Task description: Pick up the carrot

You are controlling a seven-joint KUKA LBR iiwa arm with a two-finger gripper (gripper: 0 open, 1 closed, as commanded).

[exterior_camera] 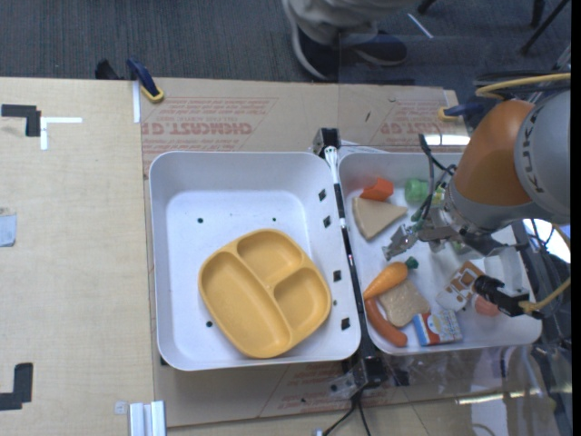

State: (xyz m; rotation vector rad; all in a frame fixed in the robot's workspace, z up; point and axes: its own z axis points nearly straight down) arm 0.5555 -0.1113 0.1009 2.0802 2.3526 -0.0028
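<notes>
carrot [386,279] is in the right bin [508,334], lying at a slant hard against the bread slice [404,304] below it, with a red sausage [386,327] further below. claw [406,237] sits just above the carrot's leafy end, can't tell if it's spread or pinched, nothing visibly in it. i'd drop onto the carrot's orange middle, closing across its narrow width, and stay off the bread. the yellow plate [264,291] is off left of the carrot, no issue.

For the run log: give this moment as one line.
task: pick up carrot | carrot: right bin, lying by bread, not held | gripper: above carrot | yellow plate: left bin
</notes>
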